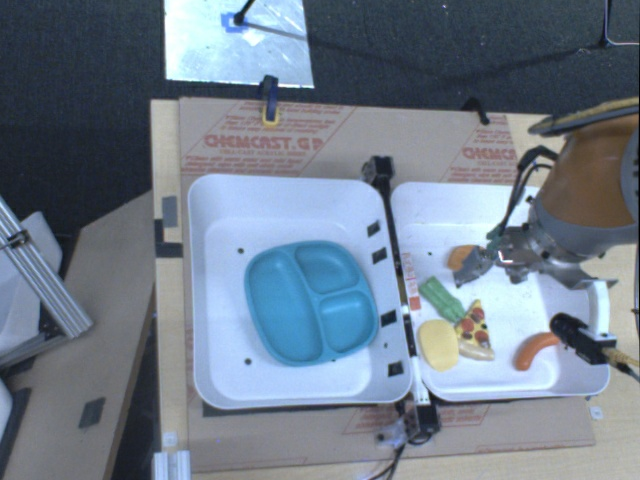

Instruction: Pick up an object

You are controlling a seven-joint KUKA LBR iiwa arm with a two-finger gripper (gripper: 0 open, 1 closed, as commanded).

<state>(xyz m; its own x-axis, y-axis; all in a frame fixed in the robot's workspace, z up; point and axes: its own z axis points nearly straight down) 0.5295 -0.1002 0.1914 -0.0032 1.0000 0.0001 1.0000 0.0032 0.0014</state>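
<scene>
1. The gripper [479, 265] sits low inside the right bin [440, 213], at the end of the grey wrist reaching in from the right. Open or closed? From this slant I can't tell.
2. Right at its tip is a small orange object [461, 257], touching it or just beside it. Nothing shows it clamped or lifted, so I'm not calling that a hold.
3. My read is that this is the approach-and-grasp step, with the orange object as the likely target. The pick itself is not yet done.
4. Moving outward toward the bin's front, a green piece [439, 296] lies at a slant, near the gripper but apart from it.
5. Beyond that, a pizza slice toy [476, 330] lies right against a yellow round piece [437, 344].
6. Off to the right, an orange-red sausage [537, 349] lies near the front wall, well apart from the gripper.
7. Across the divider, the left bin [215, 208] holds a blue divided plate [308, 301], lying flat and well away from the action.
8. The next move, as I judge it, calls for centring the gripper on the orange object, closing squarely, then lifting straight up. The object looks small and rounded, so an off-centre squeeze could pop it sideways, and the green piece is close enough to get nudged.
</scene>
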